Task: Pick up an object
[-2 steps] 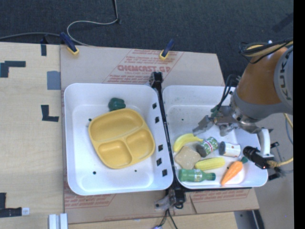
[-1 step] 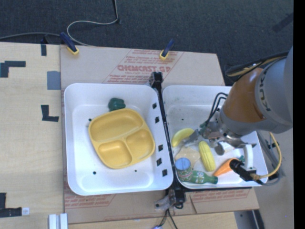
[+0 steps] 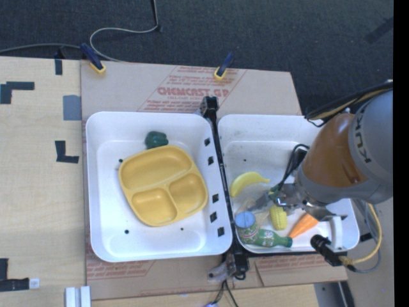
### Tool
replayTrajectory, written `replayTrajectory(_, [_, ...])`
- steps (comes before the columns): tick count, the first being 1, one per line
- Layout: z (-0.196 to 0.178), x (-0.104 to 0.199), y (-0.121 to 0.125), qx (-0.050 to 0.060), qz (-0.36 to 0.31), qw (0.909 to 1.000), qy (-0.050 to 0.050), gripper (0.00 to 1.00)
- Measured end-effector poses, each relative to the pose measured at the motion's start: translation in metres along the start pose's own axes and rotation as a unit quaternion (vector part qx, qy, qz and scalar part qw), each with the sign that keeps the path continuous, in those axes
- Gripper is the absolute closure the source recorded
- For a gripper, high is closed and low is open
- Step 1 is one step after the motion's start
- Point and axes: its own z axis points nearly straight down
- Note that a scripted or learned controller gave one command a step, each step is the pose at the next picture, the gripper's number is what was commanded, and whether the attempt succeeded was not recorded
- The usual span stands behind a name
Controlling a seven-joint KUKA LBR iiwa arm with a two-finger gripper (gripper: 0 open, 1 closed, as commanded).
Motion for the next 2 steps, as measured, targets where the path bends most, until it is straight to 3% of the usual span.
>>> replayTrajectory(1, [-0.010, 0.002, 0.001, 0.001, 0.000, 1.0000, 0.002, 1.00])
replayTrajectory(2, [-0.092, 0.075, 0.049, 0.001, -0.001, 1.0000, 0.000, 1.00])
